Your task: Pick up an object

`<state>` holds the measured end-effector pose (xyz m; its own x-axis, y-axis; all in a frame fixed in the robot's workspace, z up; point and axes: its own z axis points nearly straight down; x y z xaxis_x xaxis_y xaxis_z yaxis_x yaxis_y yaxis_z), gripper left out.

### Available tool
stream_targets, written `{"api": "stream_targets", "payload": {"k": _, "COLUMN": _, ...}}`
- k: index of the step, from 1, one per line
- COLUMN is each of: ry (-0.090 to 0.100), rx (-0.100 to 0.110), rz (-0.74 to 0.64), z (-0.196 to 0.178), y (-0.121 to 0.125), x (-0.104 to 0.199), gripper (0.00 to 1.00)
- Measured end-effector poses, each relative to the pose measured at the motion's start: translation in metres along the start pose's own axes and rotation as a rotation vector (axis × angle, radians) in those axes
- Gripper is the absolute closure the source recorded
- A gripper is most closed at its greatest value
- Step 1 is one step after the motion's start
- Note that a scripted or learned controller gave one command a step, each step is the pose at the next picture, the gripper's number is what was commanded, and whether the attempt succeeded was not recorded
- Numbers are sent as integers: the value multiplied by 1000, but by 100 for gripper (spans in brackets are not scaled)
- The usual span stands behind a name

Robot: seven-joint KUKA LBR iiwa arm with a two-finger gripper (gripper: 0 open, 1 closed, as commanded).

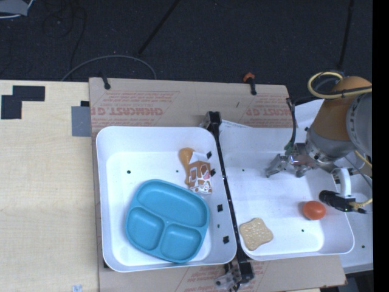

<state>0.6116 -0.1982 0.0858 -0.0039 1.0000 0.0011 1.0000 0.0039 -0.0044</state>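
Two white bins sit side by side: the left bin (pixel 112 163) holds a blue plate (pixel 167 221) with three parts, and just past its far right corner lie a small orange piece (pixel 186 156) and a brown and white toy (pixel 200 177) that touch each other. In the right bin (pixel 267 142), a slice of toast (pixel 255 233) lies near the front and a red tomato (pixel 313 210) sits toward the right. The gripper (pixel 287 165) hangs over the right bin with its fingers spread apart and nothing between them.
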Motion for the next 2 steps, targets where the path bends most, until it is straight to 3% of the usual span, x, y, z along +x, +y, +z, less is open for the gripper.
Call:
{"api": "stream_targets", "payload": {"k": 1, "ry": 0, "rx": -1, "rz": 0, "z": -12, "y": 0, "x": 0, "gripper": 100}}
{"api": "stream_targets", "payload": {"k": 2, "ry": -1, "rx": -6, "rz": 3, "z": -73, "y": -3, "x": 3, "gripper": 100}}
